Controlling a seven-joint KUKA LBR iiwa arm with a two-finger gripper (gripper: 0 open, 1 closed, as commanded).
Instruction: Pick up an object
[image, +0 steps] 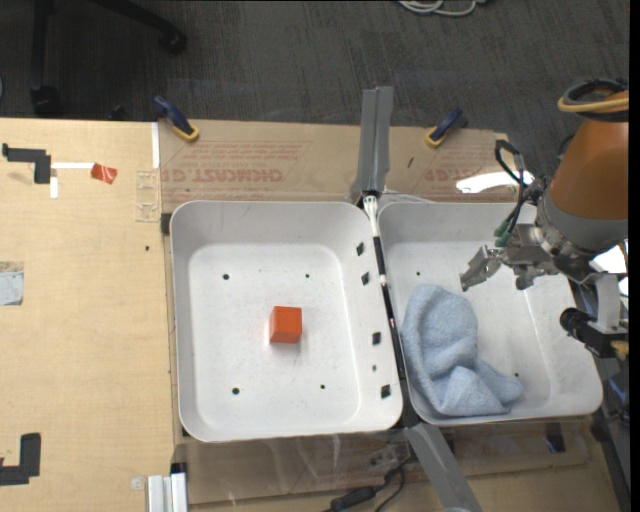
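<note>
A light blue cloth (450, 350) lay crumpled in the right-hand bin (560, 400), bunched against the divider (385, 310) that separated the two bins, with its bulk toward the near edge. It looked soft and light, likely to sag and drape once lifted, with no risk of breaking and little chance of slipping. The best hold seemed to be a raised fold near the top of the heap, where a pinch would gather enough fabric.

The pincer (495, 262) hung above the same bin, on the far side of the cloth from the near edge and a little away from the divider, apart from the fabric and holding nothing. Whether it stood wide or narrow could not be told from this angle.

An orange block (286, 325) sat across the divider near the middle of the left-hand bin (200, 400), well apart from the pincer. It looked rigid and small, suited to a grip across two flat opposite faces.
</note>
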